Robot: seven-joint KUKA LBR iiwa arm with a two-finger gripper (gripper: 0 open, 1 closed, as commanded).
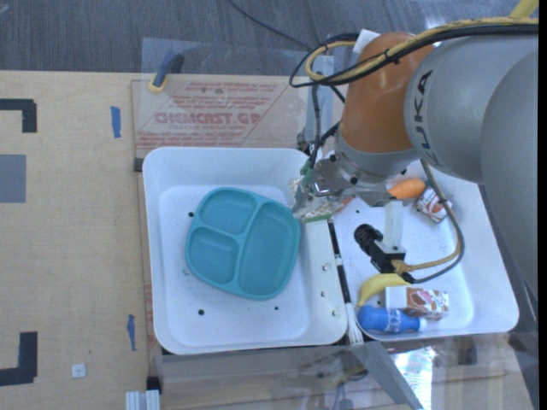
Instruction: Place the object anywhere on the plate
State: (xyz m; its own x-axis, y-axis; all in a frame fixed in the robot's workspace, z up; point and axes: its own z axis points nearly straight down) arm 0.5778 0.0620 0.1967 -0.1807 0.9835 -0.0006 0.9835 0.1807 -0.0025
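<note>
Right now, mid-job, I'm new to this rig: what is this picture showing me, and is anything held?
One fixed camera looks down at a slant. The grey arm reaches in from the right. Its hand hangs at the seam between two white bins, beside the teal divided plate. The left bin holds that plate, and the right bin holds a banana, a blue bottle and a small carton. Whether the hand holds anything, I cannot tell.
</note>
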